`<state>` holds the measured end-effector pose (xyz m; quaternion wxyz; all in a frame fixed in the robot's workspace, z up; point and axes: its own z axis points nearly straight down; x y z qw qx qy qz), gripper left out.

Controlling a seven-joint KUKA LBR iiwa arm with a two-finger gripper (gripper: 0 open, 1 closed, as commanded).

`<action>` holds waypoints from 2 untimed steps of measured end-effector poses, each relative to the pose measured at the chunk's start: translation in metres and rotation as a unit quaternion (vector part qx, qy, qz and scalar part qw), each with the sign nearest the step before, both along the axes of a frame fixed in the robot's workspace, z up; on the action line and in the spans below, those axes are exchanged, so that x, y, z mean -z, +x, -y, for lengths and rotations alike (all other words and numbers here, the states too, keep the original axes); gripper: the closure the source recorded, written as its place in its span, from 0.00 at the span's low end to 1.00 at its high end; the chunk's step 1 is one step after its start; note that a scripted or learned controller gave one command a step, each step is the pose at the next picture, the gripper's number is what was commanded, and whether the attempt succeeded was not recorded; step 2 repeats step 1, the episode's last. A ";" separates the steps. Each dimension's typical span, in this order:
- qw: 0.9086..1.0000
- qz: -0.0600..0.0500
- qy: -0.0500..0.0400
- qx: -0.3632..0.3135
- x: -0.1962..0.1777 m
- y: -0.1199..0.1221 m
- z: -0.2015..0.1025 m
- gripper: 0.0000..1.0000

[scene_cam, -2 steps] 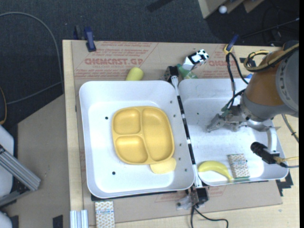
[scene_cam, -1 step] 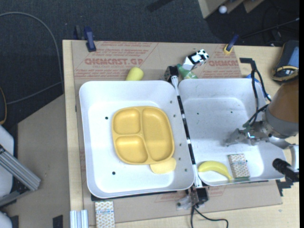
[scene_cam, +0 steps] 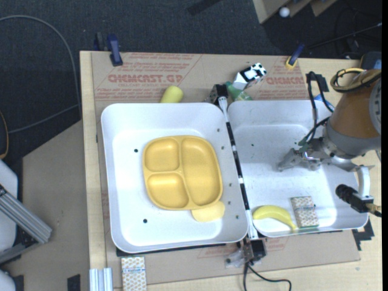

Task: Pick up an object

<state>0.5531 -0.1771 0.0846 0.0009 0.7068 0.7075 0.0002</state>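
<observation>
While the yellow tray [scene_cam: 182, 173] sits in the left bin, well left of the banana [scene_cam: 274, 216], the gripper [scene_cam: 290, 162] hovers above the banana with fingers spread, grasping nothing; approach seems underway, and next comes a descent toward the banana.
</observation>
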 end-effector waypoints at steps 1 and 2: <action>1.000 0.000 0.000 0.000 0.000 0.059 -0.014 0.00; 1.000 0.000 0.000 0.000 0.000 0.059 -0.014 0.00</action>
